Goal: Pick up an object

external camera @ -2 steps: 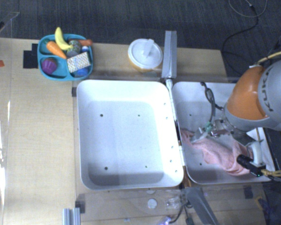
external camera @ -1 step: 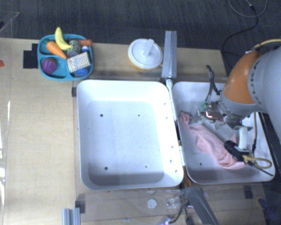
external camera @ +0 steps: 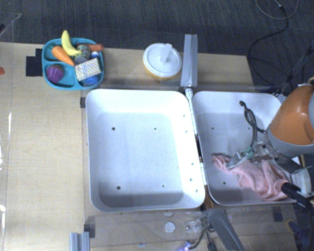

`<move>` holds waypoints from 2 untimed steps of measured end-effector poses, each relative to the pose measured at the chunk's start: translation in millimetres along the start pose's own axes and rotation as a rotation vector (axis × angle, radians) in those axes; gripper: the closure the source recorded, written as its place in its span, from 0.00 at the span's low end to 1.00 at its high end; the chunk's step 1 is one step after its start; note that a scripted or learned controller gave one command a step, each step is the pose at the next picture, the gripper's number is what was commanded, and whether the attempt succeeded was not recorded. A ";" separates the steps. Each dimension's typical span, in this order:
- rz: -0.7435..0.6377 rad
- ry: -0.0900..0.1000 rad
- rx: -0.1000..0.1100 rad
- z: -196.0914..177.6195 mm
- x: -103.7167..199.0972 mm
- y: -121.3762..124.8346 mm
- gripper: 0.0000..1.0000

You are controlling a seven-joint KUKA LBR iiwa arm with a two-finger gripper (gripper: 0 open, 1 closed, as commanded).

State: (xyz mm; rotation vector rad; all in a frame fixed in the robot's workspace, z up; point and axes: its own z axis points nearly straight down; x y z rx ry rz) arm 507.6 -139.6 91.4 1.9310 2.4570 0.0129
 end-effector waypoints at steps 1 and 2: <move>-0.137 0.000 -0.001 -0.2 36.2 23.4 0.00; 0.010 0.003 0.002 1.8 18.9 88.2 0.00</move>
